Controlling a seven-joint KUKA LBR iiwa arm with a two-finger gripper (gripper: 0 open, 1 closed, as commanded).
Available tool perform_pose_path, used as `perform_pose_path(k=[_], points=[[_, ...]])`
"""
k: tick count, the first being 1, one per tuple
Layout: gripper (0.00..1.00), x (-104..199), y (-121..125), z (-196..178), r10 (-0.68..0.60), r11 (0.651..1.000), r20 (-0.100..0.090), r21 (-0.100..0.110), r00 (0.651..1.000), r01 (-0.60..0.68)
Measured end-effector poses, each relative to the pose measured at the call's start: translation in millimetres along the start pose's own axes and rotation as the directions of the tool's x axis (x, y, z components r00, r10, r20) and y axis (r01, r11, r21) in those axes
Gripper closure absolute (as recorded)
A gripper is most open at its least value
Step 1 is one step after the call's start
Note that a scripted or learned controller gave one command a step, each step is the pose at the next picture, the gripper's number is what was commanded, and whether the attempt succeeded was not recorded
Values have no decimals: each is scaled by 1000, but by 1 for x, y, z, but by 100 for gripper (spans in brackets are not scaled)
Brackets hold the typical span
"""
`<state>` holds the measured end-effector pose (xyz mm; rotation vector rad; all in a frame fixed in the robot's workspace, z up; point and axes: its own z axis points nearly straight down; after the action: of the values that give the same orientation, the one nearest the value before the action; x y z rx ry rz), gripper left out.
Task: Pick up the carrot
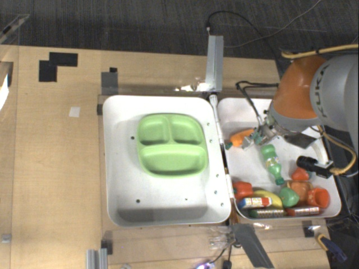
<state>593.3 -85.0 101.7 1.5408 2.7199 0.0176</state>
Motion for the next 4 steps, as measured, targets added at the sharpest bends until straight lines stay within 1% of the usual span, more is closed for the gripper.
perform_pose_path(k=[1,2,3,4], points=[[0,0,0,0,0,1000,0,0,1000,0],[0,-42,43,15,-51,999,-12,19,999,51],[100,-44,46,3,-57,998,-1,12,998,57],[0,-44,46,3,-58,998,-2,13,998,58]])
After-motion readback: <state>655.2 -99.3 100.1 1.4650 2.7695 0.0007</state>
